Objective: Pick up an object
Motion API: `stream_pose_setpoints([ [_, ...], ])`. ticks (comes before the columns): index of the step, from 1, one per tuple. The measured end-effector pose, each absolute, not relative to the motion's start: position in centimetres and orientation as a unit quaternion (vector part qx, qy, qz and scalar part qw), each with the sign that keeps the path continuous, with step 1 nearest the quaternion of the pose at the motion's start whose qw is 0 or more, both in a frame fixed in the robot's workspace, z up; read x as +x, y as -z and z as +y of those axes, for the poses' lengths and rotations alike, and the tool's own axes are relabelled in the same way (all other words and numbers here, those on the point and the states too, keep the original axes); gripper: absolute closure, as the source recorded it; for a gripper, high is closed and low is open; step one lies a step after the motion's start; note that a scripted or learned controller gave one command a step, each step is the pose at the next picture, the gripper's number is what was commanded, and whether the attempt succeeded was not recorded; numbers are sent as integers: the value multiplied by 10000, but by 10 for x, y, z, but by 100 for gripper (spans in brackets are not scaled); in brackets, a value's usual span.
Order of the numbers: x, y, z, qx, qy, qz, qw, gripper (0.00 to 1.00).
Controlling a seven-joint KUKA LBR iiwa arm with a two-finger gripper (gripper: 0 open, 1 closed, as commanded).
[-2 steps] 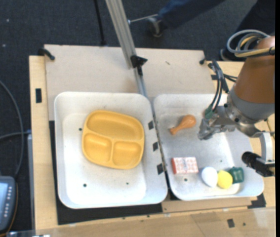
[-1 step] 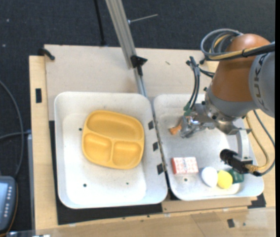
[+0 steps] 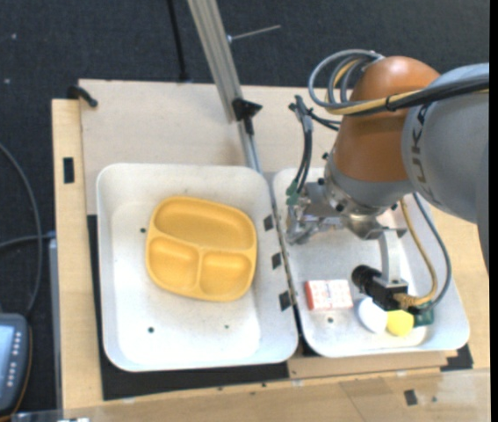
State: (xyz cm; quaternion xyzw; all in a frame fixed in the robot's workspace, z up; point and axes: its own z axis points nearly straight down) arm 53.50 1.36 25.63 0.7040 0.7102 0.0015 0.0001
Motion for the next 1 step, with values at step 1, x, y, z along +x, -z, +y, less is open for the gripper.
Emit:
stream_pose_setpoints([
  [1,542,-261,64,7043,-10,7099,-3,100],
])
